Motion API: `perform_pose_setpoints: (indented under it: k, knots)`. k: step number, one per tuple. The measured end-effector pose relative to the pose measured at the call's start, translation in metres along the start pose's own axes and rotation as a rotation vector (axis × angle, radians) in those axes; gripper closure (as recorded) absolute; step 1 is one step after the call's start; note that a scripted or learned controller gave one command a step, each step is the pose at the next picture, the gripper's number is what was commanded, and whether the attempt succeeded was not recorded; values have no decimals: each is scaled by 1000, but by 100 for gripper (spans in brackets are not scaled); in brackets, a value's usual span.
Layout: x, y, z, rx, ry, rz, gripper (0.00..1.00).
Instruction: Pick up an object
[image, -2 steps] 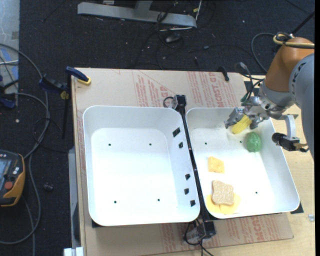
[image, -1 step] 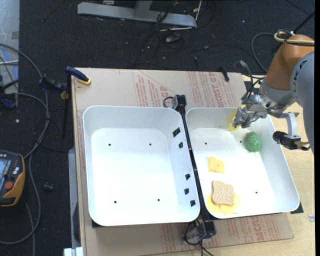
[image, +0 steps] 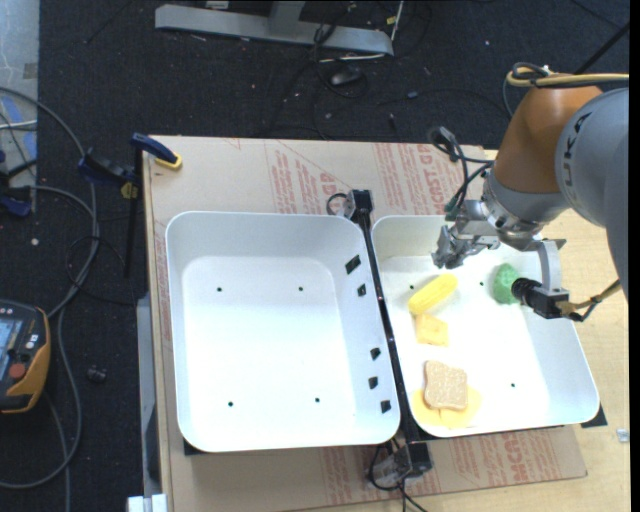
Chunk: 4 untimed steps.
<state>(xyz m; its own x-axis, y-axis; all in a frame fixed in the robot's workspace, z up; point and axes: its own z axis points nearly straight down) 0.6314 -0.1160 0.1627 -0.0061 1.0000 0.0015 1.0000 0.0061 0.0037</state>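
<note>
Yellow corn cob (image: 432, 293), tan bread slice (image: 446, 385), green object (image: 503, 279), white bins (image: 190, 240), grey-and-orange arm (image: 560, 130)

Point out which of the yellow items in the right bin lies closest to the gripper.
The corn cob, lying just below the gripper. The small yellow chunk sits further down, and the yellow disc under the bread slice is farthest away.

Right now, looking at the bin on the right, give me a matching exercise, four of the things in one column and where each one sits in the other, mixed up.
Things:
1. corn cob
2. bread slice
3. green item
4. pincer

Places:
A. near front edge of the right bin
B. just above the corn cob's upper end
C. right part of bin, beside the arm
D. left part of bin, lying slanted

Pairs: 1-D, 2-A, 3-C, 4-B
</note>
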Motion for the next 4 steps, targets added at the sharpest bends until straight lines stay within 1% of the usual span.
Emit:
perform_pose_setpoints:
  k: [1,2,3,4]
  knots:
    - [3,-99,-25,2,-1,7,100]
    - [56,-22,-25,3,0,1,100]
    - [-25,-71,-46,3,-3,13,100]
    - [66,-31,-24,5,1,-1,100]
